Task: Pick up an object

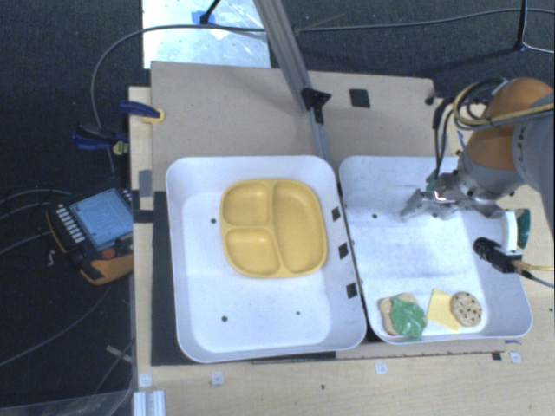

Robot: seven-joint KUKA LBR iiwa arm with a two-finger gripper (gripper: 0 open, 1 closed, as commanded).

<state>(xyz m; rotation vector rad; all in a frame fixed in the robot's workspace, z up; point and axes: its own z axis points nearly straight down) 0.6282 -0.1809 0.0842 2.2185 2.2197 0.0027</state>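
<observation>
Dark carpet all round, cables and a blue-faced pendant (94, 222) lying at far left. Pale bench board (234, 102) under two white bins. Left bin (260, 319) — a yellow divided plate (273, 228) inside. Right bin (416, 250) — toy food along the near edge: green piece (405, 315), yellow wedge (443, 310), cookie (466, 308). Gripper (416, 204) low over the far part, well apart from the food; open or closed, cannot tell.

Dark carpet (61, 42) — tan bench (234, 102), cables
</observation>
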